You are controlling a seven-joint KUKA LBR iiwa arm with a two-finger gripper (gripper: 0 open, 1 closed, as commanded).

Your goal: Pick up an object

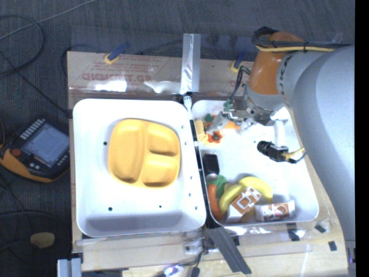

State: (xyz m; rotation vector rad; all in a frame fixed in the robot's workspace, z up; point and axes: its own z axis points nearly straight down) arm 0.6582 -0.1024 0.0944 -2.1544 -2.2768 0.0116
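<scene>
At the far end of the right bin (pixel 300 154), the gripper (pixel 230 115) hangs low over a small orange-and-green toy (pixel 214 128) beside the dividing wall; whether its fingers are apart or together cannot be told. That toy's long axis seems to run across the bin, though blurred. Crowding the wall risks a glancing, failed grasp.
</scene>
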